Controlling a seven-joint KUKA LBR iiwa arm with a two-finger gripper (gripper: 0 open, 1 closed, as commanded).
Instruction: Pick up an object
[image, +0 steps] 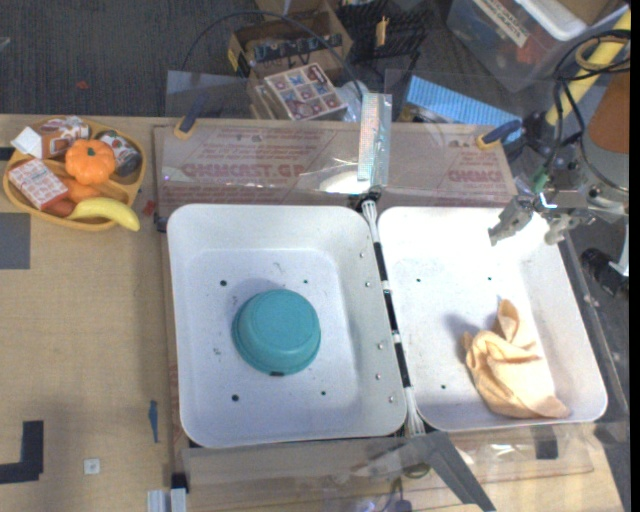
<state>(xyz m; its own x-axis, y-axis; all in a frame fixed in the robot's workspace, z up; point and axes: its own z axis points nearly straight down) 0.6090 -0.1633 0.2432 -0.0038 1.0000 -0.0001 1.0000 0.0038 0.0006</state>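
We see the hand (530, 225) hanging over the far right corner of the right bin (440, 250), its two fingers spread apart with nothing between them. A crumpled tan cloth (512, 365) lies in that bin's near right part, well apart from the hand. In the left bin (200, 240) a teal bowl (278, 331) sits upside down near the middle.

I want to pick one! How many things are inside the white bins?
2: a teal bowl upside down in the left bin, a tan cloth crumpled in the right bin.
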